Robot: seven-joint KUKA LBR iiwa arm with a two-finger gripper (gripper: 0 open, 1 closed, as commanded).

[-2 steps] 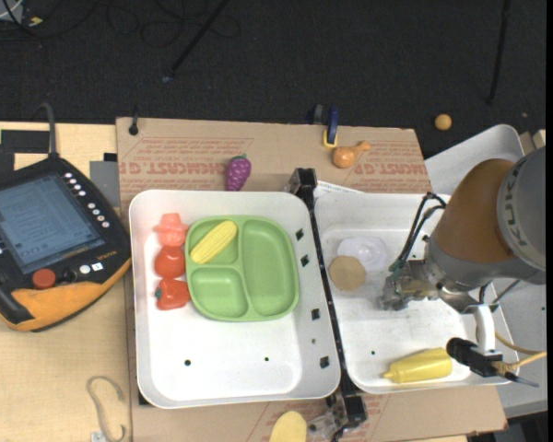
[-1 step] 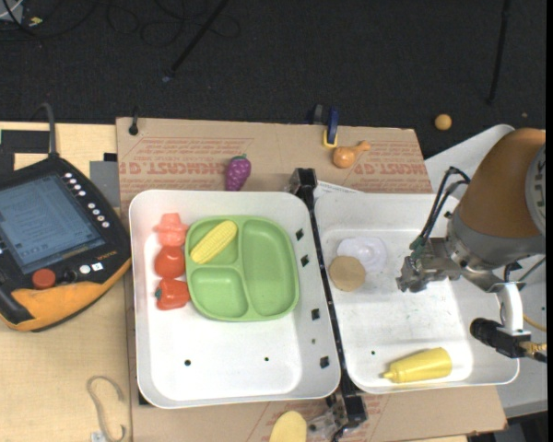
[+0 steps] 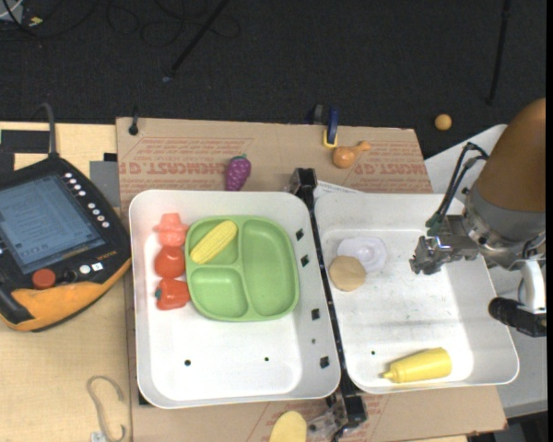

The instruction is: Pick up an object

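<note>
My gripper (image 3: 425,258) hangs over the right bin (image 3: 479,339), near its right-hand middle. To its left lie a tan round piece (image 3: 347,273) and a clear lid-like disc (image 3: 365,251). A yellow bottle-shaped toy (image 3: 418,366) lies near that bin's front edge. Nothing shows between the fingers. In the left bin (image 3: 221,366) a green divided plate (image 3: 244,269) holds a yellow corn cob (image 3: 211,240), with red and pink toys (image 3: 170,261) beside it.
A purple grape toy (image 3: 238,170), an orange pear-shaped toy (image 3: 348,154) and a blue and yellow clamp (image 3: 332,127) lie on the cardboard behind the bins. A teach pendant (image 3: 46,238) sits at left. A yellow object (image 3: 288,425) lies in front of the bins.
</note>
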